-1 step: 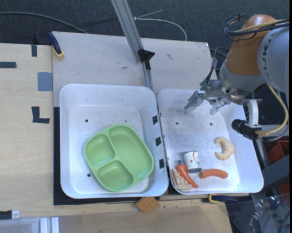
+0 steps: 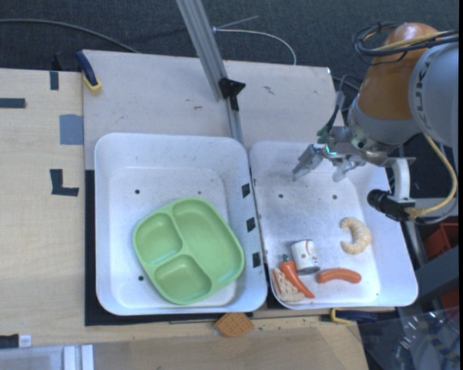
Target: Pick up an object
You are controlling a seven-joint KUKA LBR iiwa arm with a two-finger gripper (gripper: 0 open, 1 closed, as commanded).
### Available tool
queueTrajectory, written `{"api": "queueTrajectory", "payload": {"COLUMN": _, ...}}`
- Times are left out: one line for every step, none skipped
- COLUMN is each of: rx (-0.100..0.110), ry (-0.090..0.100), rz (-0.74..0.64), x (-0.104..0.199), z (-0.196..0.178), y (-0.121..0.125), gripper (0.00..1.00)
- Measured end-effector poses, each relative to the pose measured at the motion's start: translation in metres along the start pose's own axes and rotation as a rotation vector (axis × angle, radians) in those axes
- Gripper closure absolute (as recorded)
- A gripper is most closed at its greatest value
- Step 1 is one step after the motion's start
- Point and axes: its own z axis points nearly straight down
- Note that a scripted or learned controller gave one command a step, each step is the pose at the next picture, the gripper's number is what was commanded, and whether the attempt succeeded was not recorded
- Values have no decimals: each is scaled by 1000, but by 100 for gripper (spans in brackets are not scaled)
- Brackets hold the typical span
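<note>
The end effector (image 2: 322, 163) hangs spread and empty over the far part of the right bin (image 2: 271, 206). The nearest pickable thing, a curled pale croissant toy (image 2: 355, 235), lies nearer the camera than the end effector and slightly rightward, its long axis running roughly front to back. A small can (image 2: 303, 254) and red sausage (image 2: 339, 276) lie beyond it.

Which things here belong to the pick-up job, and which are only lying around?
For the job:
gripper, open, above the right bin
croissant
small can
red sausage
carrot
waffle piece

Lying about:
green divided plate in the left bin
cookie on the bench, outside the bins
</note>
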Motion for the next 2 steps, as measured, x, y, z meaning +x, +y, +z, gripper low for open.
{"api": "queueTrajectory", "payload": {"rx": 5, "ry": 0, "rz": 1, "x": 6, "z": 52, "y": -10, "gripper": 0}}
{"api": "queueTrajectory", "payload": {"rx": 2, "ry": -1, "rz": 1, "x": 4, "z": 94, "y": -11, "gripper": 0}}
